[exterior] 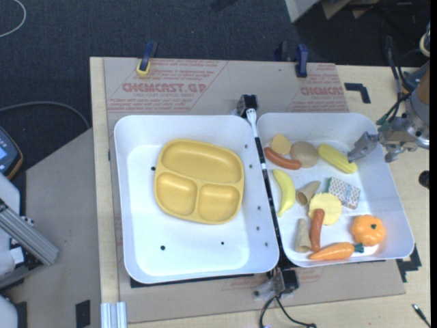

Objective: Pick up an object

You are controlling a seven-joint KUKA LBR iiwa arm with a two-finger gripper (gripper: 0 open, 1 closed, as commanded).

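1. The hand was seen spread apart above the right bin's far right edge, with nothing between its fingers.
2. Toy foods were found in that bin: a banana, a carrot, a pumpkin.
3. A yellow divided plate was seen in the left bin.

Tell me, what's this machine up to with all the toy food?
A robot arm reaches in from the right, its gripper hovering over the right bin's upper edge, near a yellow corn cob. It holds nothing yet. The toy food lies scattered in that bin; the left bin holds a yellow divided plate.
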